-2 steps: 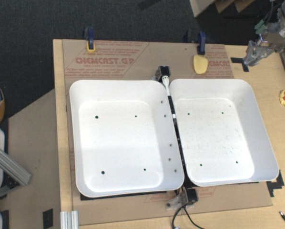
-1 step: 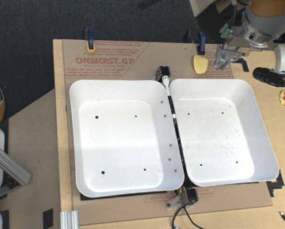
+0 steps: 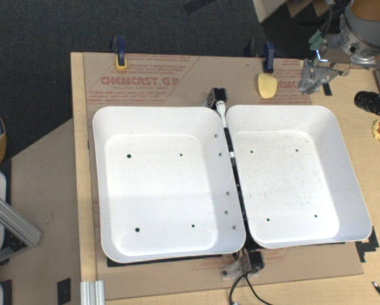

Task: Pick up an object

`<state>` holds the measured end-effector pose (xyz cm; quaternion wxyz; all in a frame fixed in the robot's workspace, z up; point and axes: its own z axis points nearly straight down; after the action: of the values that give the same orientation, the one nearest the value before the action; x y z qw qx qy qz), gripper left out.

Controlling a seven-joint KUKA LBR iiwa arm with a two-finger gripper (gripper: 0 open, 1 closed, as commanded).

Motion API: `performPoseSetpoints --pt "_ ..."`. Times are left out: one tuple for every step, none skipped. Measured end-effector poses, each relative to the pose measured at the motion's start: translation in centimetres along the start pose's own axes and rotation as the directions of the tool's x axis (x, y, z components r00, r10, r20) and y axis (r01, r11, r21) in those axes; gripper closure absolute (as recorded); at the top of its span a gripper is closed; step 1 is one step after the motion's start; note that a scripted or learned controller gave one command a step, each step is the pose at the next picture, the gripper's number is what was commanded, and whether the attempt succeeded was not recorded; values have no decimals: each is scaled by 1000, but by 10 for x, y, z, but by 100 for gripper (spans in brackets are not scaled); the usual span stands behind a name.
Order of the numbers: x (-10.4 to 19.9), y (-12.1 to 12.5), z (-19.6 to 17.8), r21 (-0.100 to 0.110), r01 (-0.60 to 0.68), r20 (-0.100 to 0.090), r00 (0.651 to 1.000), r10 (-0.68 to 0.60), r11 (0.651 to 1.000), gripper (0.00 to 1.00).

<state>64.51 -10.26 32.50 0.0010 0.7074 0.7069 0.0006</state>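
Brown board (image 3: 145,81) printed "CHEMCAST GP", behind 2 white bins (image 3: 107,170).

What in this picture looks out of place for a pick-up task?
The small pale yellow object lies on the brown board behind the right white bin, outside both bins, beside the blue clamp. The gripper hangs over the board near it, not over a bin.
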Motion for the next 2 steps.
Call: performPoseSetpoints --pt "-131 -3 -37 -4 -11 9 1000 11 1000 100" --pt "-75 22 21 7 6 -4 1000 -6 1000 100"
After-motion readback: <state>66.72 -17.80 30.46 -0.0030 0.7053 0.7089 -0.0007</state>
